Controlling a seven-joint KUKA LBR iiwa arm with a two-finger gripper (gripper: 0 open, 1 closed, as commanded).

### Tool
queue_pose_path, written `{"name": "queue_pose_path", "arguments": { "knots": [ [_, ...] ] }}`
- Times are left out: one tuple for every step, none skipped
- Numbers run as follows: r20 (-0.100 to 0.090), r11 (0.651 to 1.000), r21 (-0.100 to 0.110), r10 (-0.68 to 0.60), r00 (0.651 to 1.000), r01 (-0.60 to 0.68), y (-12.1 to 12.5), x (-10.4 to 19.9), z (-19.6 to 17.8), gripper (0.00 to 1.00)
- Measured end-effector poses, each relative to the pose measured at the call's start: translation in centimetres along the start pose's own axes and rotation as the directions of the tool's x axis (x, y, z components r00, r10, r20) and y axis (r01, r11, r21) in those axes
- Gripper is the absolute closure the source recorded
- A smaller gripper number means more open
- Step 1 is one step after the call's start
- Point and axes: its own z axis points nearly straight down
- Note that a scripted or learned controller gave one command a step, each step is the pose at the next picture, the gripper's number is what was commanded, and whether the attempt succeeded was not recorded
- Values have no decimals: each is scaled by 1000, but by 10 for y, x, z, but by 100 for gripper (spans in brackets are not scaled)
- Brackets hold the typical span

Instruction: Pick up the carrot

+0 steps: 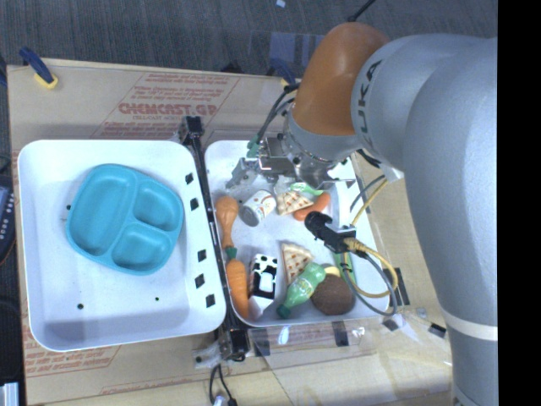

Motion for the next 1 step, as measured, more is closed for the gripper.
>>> {"name": "queue_pose_path", "arguments": {
  "knots": [
    [3,1000,5,12,1000,-12,34,-29,34,0]
  ]
}}
